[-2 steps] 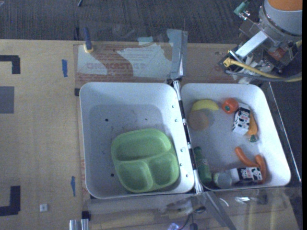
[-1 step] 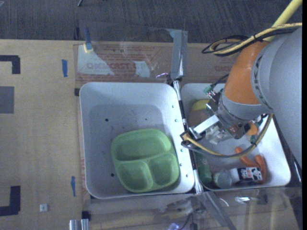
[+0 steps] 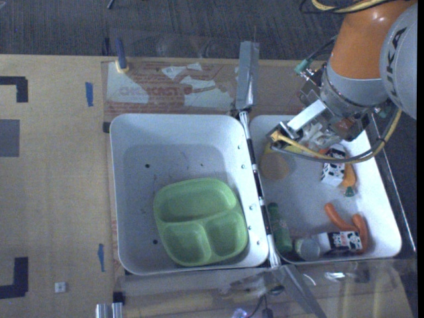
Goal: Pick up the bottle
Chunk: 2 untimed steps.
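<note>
A dark green bottle (image 3: 279, 229) lies along the left wall of the right bin (image 3: 387, 211), near its front corner. Beside it, against the front wall, lies a clear bottle with a black-and-white label (image 3: 328, 244). My gripper (image 3: 310, 135) hangs over the back of the right bin, well behind both bottles and not touching them. Nothing can be seen held in it. The grey arm with its orange band (image 3: 371, 32) reaches in from the upper right.
The right bin also holds a brown round object (image 3: 275, 166), a white spotted cube (image 3: 331, 172), a small orange piece (image 3: 349, 177) and two orange carrot-like pieces (image 3: 339, 215). A green divided plate (image 3: 199, 220) lies in the left bin (image 3: 132, 151).
</note>
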### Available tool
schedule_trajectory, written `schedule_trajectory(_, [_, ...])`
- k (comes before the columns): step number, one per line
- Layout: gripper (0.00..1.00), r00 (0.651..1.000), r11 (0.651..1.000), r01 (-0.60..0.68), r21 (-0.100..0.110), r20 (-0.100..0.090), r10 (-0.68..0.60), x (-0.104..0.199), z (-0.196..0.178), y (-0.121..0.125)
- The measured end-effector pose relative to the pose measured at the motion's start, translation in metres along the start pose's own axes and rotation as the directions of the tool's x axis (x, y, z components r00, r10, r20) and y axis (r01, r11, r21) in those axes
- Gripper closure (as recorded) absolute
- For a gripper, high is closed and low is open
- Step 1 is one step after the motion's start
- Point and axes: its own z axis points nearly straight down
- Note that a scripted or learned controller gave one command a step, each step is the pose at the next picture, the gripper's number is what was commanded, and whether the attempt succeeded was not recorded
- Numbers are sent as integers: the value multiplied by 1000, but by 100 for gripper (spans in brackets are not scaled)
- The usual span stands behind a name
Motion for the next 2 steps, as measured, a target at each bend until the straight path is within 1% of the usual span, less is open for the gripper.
schedule_trajectory(1, [100,998,998,67,-1,0,-67,53,-119,-5])
schedule_trajectory(2, [100,989,989,-146,2,2,146,-17,13,-46])
